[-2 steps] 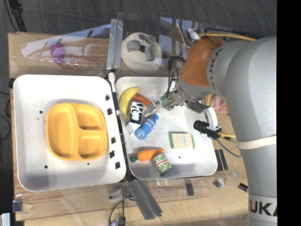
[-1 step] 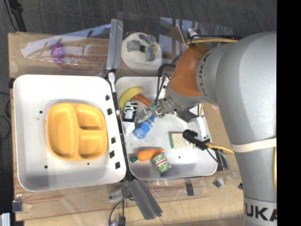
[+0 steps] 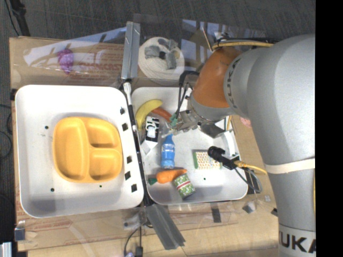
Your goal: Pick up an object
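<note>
Pincer [image 3: 175, 123] low in right-hand shallow white bin [image 3: 228, 189], just above small blue plastic bottle [image 3: 168, 152], beside yellow banana [image 3: 146, 111]; open or closed: cannot tell.

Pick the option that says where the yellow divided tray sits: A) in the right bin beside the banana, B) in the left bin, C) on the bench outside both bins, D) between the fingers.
B: the yellow divided tray lies flat in the left bin, while the banana and the blue bottle lie in the right bin.
</note>
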Robot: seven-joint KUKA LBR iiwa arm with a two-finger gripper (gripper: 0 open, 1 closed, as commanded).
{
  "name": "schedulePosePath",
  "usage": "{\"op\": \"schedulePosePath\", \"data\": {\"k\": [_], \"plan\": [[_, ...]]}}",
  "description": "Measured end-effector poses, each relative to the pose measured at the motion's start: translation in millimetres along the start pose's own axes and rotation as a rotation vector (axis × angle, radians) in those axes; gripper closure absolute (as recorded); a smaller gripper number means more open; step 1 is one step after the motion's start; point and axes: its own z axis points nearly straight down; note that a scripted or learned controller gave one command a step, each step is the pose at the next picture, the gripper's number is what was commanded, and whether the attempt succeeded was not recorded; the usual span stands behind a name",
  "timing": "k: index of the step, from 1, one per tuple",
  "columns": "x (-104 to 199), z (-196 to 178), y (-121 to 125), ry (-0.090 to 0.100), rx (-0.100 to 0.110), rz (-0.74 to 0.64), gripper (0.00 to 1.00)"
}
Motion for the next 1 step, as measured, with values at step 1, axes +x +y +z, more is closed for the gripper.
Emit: {"op": "schedulePosePath", "data": {"k": [1], "plan": [[19.6, -132.3, 29.6, 0.012, 0.003, 0.138, 1.0]]}}
